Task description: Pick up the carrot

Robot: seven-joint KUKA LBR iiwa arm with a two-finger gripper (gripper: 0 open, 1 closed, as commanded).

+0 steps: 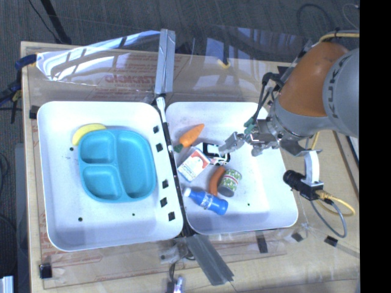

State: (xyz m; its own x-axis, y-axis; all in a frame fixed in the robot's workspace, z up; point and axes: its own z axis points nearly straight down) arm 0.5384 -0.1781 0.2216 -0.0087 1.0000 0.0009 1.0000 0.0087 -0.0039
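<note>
Orange carrot (191,135) with a green tip, lying slantwise in the right bin (272,209), apart from the gripper (232,143), seemingly parted and empty.

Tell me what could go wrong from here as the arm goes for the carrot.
1. The pincer hangs over the clutter, nearer the black-and-white item than the carrot, so it may close on the wrong thing.
2. An orange sausage-like piece beside the small can could be mistaken for the carrot.
3. The carrot lies near the bin divider, so a finger might catch that wall.
</note>
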